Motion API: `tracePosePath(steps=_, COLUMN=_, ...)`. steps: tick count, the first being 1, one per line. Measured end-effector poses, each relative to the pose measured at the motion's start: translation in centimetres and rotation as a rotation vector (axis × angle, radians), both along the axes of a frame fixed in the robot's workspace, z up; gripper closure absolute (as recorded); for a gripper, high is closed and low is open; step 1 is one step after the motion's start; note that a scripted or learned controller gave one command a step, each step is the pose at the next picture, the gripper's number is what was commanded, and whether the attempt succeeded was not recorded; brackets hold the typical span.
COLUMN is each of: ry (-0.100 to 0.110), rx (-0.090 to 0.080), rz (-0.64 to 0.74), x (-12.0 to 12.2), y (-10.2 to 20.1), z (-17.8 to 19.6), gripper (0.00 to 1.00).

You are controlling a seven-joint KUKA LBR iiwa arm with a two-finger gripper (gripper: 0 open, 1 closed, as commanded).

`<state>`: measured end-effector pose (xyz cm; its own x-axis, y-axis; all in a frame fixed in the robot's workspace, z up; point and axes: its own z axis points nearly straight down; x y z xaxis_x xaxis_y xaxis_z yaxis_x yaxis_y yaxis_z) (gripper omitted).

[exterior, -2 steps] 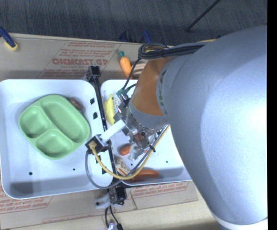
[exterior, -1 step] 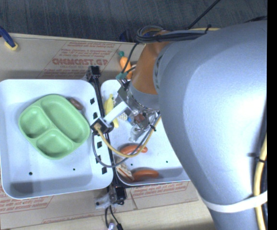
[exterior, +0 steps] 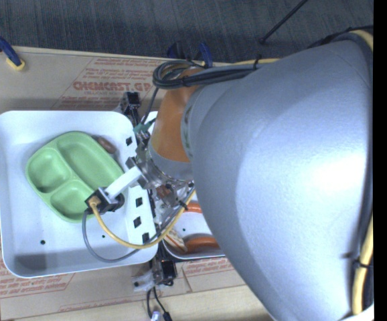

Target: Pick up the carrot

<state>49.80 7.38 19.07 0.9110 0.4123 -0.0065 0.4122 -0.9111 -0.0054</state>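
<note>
The hand hangs near the carrot; how far it is open cannot be told.

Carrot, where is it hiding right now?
In the camera view, the carrot peeks out from under the grey arm, low in the right bin, near that bin's left wall. The green plate sits in the left bin beside it.

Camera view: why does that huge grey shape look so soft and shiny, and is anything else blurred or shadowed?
In the camera view, the grey arm sits close to the lens, so it looks soft, with a broad pale sheen; the green divided plate and the white bin holding it are fairly sharp; a dim shadow lies in that bin's lower-left corner.
</note>
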Motion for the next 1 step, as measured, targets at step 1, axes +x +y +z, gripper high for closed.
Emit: tracePosePath(steps=1, ry=-0.001, rx=-0.001, rz=-0.010, x=-2.29, y=3.96, z=-9.38, gripper=0.00)
